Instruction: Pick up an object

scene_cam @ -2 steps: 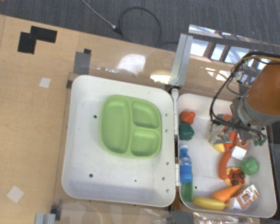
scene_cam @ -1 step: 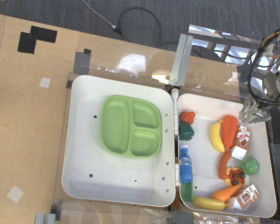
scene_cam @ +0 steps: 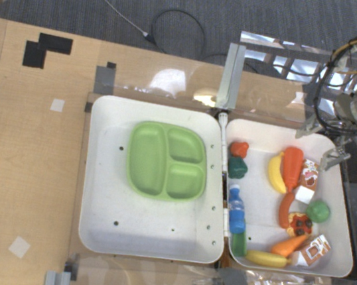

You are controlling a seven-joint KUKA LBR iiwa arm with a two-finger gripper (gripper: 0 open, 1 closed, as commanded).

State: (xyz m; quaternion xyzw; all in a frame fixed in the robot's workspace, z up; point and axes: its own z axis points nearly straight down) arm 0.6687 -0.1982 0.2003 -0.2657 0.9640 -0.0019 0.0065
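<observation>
The right bin (scene_cam: 344, 218) holds several toy foods. Among them are a yellow banana (scene_cam: 276, 173), an orange-red carrot-shaped piece (scene_cam: 291, 167), a white cube (scene_cam: 303, 194), a green ball (scene_cam: 319, 211), a blue bottle (scene_cam: 237, 211) and a small printed carton (scene_cam: 314, 250). My gripper (scene_cam: 319, 145) hangs over the bin's far right corner, above and just right of the orange-red piece. It is open, with nothing between its fingers (scene_cam: 333, 158).
The left bin (scene_cam: 97, 213) bears a green divided plate (scene_cam: 167, 161). A metal post (scene_cam: 232, 73) stands behind the wall between the bins. Cables loop around the arm's wrist (scene_cam: 350, 78). A second banana (scene_cam: 267, 258) lies at the right bin's front edge.
</observation>
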